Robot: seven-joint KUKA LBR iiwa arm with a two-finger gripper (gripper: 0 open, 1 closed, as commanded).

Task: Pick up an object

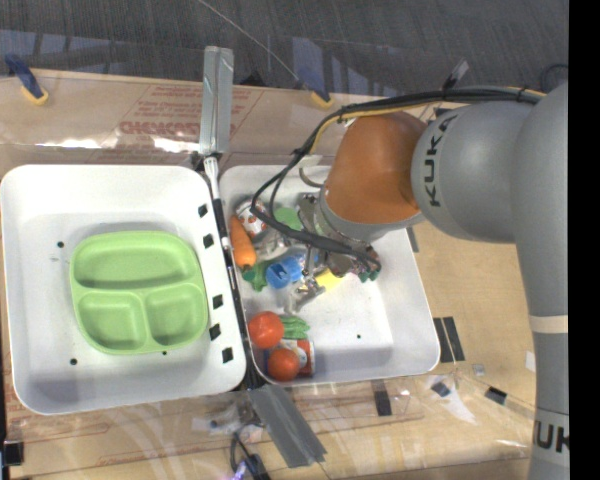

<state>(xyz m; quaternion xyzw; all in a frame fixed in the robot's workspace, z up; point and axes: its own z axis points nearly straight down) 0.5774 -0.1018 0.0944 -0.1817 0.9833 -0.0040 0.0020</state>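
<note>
- Down in right bin (400,338): gripper (310,286) low over toy pile, beside blue piece (282,273) and yellow piece (330,280).
- Pincer state: cannot tell, wrist hides it.
- Toys likely light, hard plastic, slippery; carrot (242,245) best pinched across its middle.

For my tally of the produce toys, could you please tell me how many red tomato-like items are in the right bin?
2: one tomato near the bin's left wall, and another tomato just below it by the front edge. More could be hidden under the arm.
</note>
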